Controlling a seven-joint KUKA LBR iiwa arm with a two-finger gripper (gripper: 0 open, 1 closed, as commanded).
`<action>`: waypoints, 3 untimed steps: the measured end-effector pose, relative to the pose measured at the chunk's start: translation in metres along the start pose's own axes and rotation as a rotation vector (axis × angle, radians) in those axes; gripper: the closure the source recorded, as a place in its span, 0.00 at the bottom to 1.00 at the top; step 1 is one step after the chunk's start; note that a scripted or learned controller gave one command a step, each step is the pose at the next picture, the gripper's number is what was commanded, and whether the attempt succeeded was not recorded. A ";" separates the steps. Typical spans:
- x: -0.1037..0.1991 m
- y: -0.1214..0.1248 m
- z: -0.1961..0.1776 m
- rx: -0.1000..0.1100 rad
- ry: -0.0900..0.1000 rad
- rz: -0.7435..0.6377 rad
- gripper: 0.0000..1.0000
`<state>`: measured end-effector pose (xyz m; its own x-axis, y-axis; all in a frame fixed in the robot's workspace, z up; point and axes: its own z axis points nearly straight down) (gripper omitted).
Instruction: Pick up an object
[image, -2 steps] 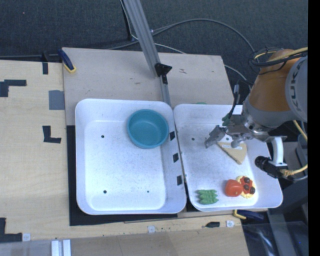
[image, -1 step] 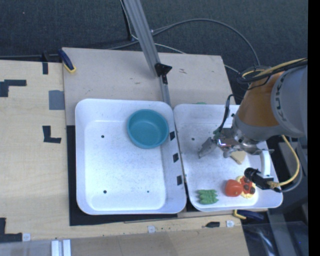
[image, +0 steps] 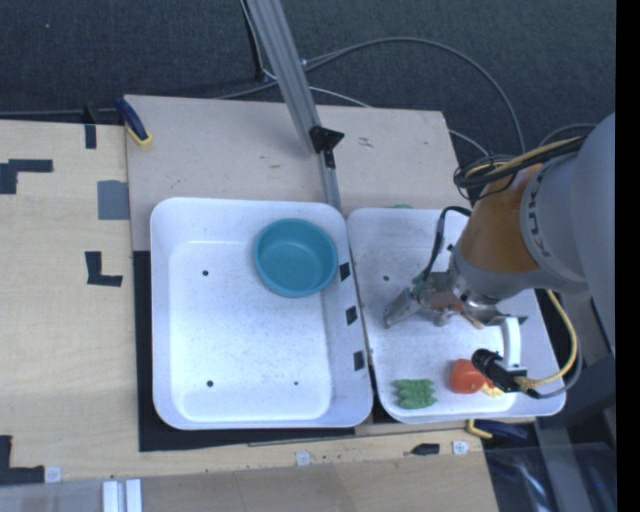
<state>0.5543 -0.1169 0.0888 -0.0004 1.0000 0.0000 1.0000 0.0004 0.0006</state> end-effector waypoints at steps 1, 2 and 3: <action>-0.001 0.001 -0.012 -0.003 -0.001 0.000 1.00; 0.010 0.000 -0.066 -0.003 0.000 -0.001 1.00; 0.009 -0.006 -0.125 -0.004 0.000 0.000 1.00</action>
